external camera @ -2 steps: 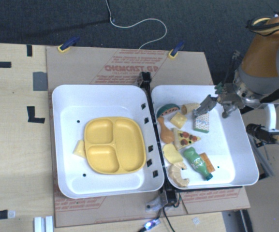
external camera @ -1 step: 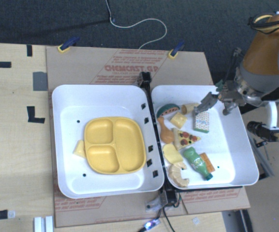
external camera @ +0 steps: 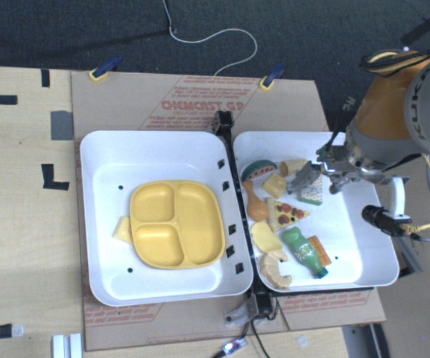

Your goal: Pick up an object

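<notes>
Where the gripper (external camera: 309, 179) meets the toy food pile (external camera: 282, 215) (right bin), finger state unreadable, wrist hiding it.

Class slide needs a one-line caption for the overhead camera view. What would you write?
KUKA arm lowers its tool over toy food in the right bin; a yellow divided plate sits in the left bin.

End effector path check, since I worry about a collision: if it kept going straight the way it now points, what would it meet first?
Probably the grey-white wedge piece directly under the end effector, which points down-left into the right bin. Depth is unclear; the pizza slice toy lies just beyond.
</notes>
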You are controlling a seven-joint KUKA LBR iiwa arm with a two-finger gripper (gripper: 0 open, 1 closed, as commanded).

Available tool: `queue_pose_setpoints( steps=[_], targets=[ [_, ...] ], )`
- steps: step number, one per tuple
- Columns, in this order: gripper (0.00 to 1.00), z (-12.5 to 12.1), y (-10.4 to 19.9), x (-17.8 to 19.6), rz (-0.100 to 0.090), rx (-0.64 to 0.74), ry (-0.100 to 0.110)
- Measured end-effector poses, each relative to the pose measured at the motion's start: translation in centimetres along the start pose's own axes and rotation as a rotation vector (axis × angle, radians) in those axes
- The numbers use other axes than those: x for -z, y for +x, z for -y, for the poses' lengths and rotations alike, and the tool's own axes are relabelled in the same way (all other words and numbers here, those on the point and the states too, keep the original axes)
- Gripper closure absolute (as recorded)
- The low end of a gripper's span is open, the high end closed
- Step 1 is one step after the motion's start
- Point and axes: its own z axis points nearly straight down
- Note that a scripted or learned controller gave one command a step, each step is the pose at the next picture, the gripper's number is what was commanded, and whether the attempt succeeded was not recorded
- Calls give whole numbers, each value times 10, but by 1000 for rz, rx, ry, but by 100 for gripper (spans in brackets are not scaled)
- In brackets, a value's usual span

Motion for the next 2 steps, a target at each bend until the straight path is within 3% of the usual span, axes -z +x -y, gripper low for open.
queue_pose_setpoints(
  steps=[2],
  targets=[
    [0, 0, 2, -94, 0, -1, -6]
  ],
)
